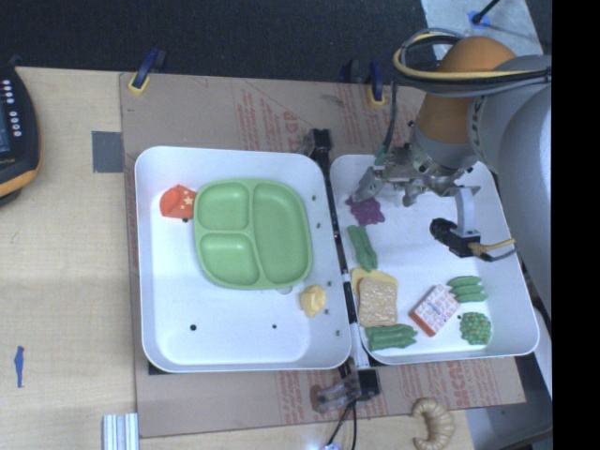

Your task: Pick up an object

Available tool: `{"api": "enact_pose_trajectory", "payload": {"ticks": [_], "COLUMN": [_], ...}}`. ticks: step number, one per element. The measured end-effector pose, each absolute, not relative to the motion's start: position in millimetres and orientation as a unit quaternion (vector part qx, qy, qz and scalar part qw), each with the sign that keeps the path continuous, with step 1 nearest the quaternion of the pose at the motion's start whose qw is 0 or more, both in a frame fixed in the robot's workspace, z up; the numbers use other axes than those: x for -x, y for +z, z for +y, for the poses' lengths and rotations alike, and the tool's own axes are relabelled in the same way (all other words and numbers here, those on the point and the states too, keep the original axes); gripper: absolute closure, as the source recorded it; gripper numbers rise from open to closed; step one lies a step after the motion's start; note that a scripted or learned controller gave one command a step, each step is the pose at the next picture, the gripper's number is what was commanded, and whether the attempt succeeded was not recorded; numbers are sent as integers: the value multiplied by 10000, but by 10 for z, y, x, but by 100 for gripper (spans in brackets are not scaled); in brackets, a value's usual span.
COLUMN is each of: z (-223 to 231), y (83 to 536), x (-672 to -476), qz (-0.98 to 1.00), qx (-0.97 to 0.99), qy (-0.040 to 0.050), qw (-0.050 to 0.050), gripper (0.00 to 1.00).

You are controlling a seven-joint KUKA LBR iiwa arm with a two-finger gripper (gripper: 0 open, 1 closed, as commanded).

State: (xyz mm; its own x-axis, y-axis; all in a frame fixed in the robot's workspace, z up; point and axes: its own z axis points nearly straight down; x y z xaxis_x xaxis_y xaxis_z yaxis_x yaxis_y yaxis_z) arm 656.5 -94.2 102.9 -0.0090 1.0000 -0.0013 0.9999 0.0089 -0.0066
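Writing: the brown cardboard sheet [234,106] under both bins carries faded red print, not legible. The red-and-white packet [435,309] in the right bin has printing too small to read. The red piece [177,202] at the left of the left bin shows a yellow star.

Surface: pale wood bench [66,279]. The cardboard is held by a clamp [142,71] at its far left corner and a second clamp [376,82] further right. A grey tape patch [108,151] lies on its left edge. Dark carpet [234,17] lies beyond the bench. A black-and-orange pendant [14,134] with buttons sits at the left border.

Left bin [234,331]: green divided plate [272,228], with a yellow piece [313,299] just off its near right corner.

Right bin [417,261]: the gripper [405,187] hangs over the far left part. Whether it is spread or closed cannot be told, and nothing is visibly held. The purple lumpy piece [368,212] lies just near-left of the gripper, close to the bin's left wall. It is blob-shaped, so its long axis is unclear. Nearer along that wall lies a green pickle [362,247], its long axis running far to near. Next comes a bread slice [378,302], then a green bean bundle [391,337] lying left to right. Pea pods [466,289] and a green knobbly cluster [475,327] sit near right.
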Motion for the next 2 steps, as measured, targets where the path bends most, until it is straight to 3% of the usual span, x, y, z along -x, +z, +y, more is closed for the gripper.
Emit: {"api": "enact_pose_trajectory", "payload": {"ticks": [1,2], "z": [-1022,-1026], "y": [934,1042], "x": [-6561,-6563], "qz": [-7081,-7085], "qx": [7061,7057], "qy": [21,28], "qw": [14,19], "gripper": [0,100]}}
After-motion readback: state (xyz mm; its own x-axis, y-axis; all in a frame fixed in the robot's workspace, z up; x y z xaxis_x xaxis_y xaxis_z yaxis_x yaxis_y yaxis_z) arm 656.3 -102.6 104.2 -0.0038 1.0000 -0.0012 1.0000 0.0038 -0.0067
